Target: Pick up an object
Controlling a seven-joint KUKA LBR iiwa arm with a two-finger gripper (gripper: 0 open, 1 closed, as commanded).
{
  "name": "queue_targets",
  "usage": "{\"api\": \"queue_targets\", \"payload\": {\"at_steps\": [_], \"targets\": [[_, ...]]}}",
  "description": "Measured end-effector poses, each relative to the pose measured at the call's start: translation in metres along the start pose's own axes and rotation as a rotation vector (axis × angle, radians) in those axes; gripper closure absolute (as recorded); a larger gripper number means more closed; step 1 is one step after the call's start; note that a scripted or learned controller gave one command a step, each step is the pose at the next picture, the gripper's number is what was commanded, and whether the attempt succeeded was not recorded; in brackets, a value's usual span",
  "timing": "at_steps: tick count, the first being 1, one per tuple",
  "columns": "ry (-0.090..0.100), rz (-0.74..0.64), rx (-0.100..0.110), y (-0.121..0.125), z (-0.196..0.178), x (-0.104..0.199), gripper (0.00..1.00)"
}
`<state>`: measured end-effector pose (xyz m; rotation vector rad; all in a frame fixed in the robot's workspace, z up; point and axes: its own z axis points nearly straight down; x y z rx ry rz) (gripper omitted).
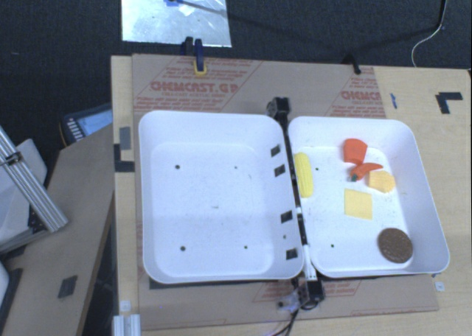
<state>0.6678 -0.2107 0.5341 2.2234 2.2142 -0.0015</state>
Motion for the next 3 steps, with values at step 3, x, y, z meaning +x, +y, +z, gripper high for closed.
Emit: {"api": "queue_targets", "payload": {"at_steps": [3], "targets": [[0.002, -0.010, -0.001, 0.0008, -0.0013, 0.0051, 1.00]]}}
